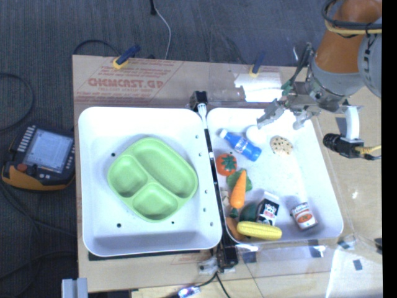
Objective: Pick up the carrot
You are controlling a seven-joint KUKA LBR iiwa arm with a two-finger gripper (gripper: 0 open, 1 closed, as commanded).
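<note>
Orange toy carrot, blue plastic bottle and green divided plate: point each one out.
Orange toy carrot (237, 192), camera view, middle of its orange body.
Blue plastic bottle (243, 144), camera view, middle of its blue body.
Green divided plate (153, 177), camera view, ridge between its compartments.

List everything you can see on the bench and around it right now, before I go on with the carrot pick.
carrot: 1, orange, right bin, left side
tomato: 1, red, above carrot
bottle: 1, blue, right bin top
cookie: 1, tan, right bin top
corn: 1, yellow, right bin bottom
carton: 1, black-white, beside corn
can: 1, red-white, bottom right
plate: 1, green, left bin
pendant: 1, floor left
gripper: 1, open, above right bin
</note>
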